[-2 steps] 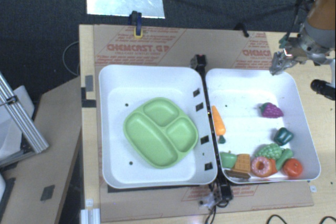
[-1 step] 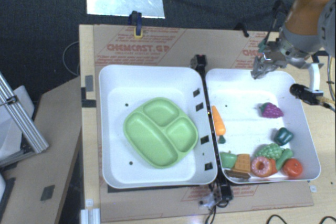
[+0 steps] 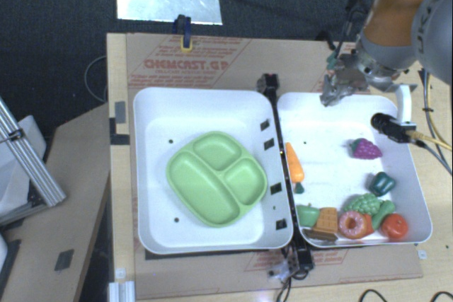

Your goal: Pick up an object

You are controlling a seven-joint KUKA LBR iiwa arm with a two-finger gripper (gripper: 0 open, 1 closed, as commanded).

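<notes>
My gripper (image 3: pixel 333 95) hangs over the far left corner of the right bin (image 3: pixel 333 145), above its rim, with nothing seen between its fingers. Toy food lies in that bin: an orange carrot (image 3: pixel 294 163) by the left wall, purple grapes (image 3: pixel 365 148), a dark green pepper (image 3: pixel 381 183), broccoli (image 3: pixel 367 205), a pink donut (image 3: pixel 352 224), a red tomato (image 3: pixel 395 225), a tan cracker (image 3: pixel 326 221) and a green piece (image 3: pixel 307 214). All of them lie well in front of the gripper.
The left bin (image 3: pixel 152 117) holds a green divided plate (image 3: pixel 216 179). A black divider with clips (image 3: pixel 276 152) runs between the bins. A blue and yellow clamp (image 3: pixel 184 32) stands at the bench's far edge. A black cable fitting (image 3: pixel 388 125) juts over the right bin's far side.
</notes>
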